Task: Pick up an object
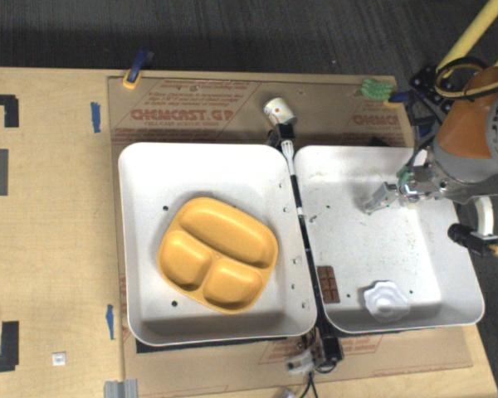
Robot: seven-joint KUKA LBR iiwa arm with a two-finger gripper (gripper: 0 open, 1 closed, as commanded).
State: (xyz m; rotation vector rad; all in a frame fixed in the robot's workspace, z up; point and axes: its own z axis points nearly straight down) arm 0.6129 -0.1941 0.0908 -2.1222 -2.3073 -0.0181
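Note:
A yellow divided plate (218,254) lies in the middle of the left bin (141,172). In the right bin (448,255) a small white cap-like object (384,298) sits near the front wall. A small brown block (326,282) lies by that bin's left wall. My gripper (380,197) reaches in from the right and hangs over the upper middle of the right bin, above bare floor. It is well apart from the white object and the brown block. Nothing shows in its grasp.
The two bins meet at a dark seam (299,214) with a white knob (275,109) at its far end. The grey arm with its orange band (473,131) and cables covers the right bin's far right corner. Brown cardboard (199,106) lies under the bins.

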